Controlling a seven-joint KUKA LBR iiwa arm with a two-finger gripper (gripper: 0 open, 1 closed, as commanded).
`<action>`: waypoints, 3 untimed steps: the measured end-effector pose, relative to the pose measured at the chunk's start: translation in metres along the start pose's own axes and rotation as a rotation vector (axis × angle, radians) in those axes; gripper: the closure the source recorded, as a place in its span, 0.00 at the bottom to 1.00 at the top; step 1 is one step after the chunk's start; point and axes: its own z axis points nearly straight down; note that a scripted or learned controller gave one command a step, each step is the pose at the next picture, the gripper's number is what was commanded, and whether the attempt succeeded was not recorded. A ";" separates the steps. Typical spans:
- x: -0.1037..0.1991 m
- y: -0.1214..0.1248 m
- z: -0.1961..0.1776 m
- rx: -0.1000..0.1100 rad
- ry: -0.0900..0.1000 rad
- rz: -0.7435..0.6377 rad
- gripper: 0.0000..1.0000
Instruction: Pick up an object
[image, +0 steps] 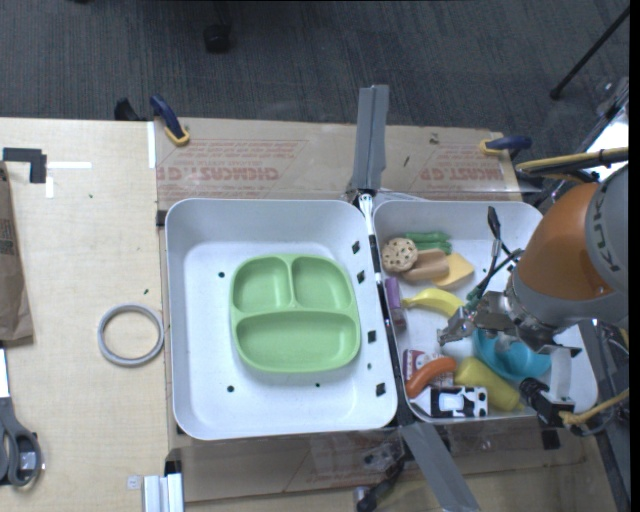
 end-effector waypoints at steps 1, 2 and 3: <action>0.018 0.062 0.007 0.002 0.003 -0.035 0.00; -0.020 0.045 0.007 0.001 0.003 -0.139 0.00; 0.022 -0.011 0.005 -0.008 0.001 -0.189 0.00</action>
